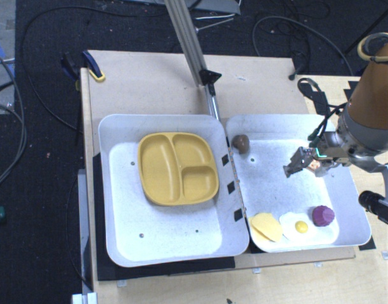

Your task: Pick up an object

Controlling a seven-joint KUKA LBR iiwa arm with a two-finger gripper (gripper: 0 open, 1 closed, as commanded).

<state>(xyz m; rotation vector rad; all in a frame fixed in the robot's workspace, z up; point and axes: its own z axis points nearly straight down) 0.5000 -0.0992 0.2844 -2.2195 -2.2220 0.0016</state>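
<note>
We saw the gripper [297, 165], jaws parted and gripping nothing, hovering over open white floor in the right bin [270, 126], while the rounded purple toy [323, 216] sat near its front edge.

Divided plate [178, 168] in left bin [121, 233], right bin [352, 230] beside it, claw [300, 163] above right bin

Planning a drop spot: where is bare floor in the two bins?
Left bin: bare strip in front of the yellow divided plate. Right bin: bare middle, between brown ball and gripper. Crowded: front edge, with yellow wedge, fried egg, purple piece.
</note>
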